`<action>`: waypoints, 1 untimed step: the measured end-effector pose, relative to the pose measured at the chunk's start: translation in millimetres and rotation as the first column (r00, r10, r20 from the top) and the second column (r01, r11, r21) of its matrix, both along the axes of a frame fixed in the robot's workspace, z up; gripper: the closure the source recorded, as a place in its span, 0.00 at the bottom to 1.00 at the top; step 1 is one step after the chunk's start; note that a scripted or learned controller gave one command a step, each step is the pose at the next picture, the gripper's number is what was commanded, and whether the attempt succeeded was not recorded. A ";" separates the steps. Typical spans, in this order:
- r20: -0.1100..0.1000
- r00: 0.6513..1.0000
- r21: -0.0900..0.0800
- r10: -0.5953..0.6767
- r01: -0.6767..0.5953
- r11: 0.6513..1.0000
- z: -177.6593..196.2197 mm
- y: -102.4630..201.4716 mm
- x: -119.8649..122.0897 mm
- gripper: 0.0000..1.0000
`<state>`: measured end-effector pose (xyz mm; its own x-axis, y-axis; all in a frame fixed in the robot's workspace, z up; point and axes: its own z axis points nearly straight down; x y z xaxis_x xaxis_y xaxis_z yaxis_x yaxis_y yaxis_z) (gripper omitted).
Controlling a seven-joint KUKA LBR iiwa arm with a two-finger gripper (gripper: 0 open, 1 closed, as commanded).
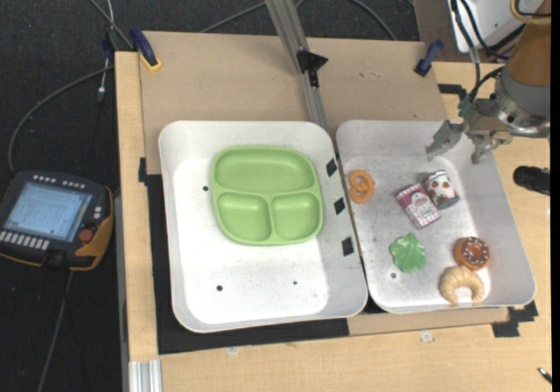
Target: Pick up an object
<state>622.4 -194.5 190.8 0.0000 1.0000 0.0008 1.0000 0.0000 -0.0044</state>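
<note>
My gripper point(462, 144) hangs over the far edge of the right bin point(385, 154), its two fingers spread apart and open with nothing between them. Just below it in the bin lie a small pink and white packet point(417, 203) and a red and white item point(440, 188) touching it. An orange ring point(360, 185) lies near the bin's left wall. A green leafy piece point(408, 252) sits toward the front. A chocolate donut point(472, 252) and a tan croissant point(462, 283) rest at the front right corner.
The left bin point(188, 294) holds a green three-compartment plate point(266, 193). A metal pole point(284, 14) slants across the bench behind the bins. A teach pendant point(52, 220) lies off the bench on the left. Blue clamps point(145, 49) grip the bench's far corners.
</note>
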 end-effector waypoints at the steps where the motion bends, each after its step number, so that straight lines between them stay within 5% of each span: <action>1: -0.002 1.000 0.001 -0.001 0.001 1.000 -56.5 -6.7 -7.7 0.00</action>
<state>614.7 -201.3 134.3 0.0007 1.0000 0.0017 1.0000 -0.0007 -0.0067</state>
